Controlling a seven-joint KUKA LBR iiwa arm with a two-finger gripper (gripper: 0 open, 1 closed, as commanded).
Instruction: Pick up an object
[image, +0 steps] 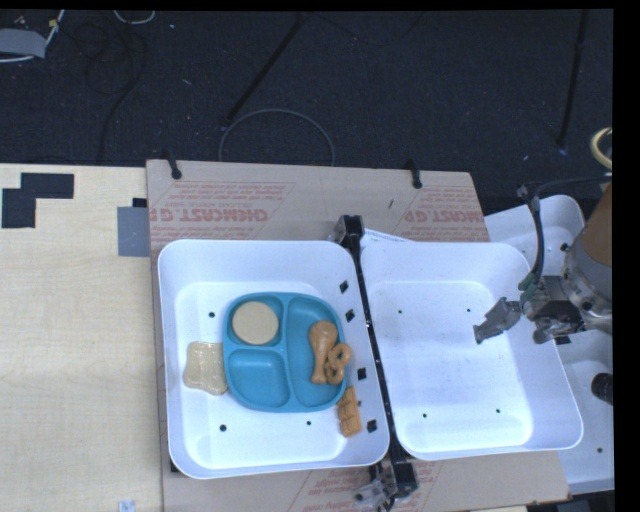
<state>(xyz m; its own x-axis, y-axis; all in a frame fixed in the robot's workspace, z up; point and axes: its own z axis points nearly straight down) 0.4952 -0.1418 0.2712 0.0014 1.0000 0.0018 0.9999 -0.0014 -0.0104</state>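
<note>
I see the gripper (510, 322) over the right bin (450, 440), near its right wall. Its fingers look spread apart, with nothing between them. The objects all lie in the left bin (190, 300): a blue tray (262, 385) carrying a round cracker (254, 322) and a twisted pretzel piece (328, 352), a pale slice of bread (205, 367) touching the tray's left edge, and a small brown piece (349, 411) beside its lower right corner. I judge the task not yet started: reach, grasp and lift all remain.
</note>
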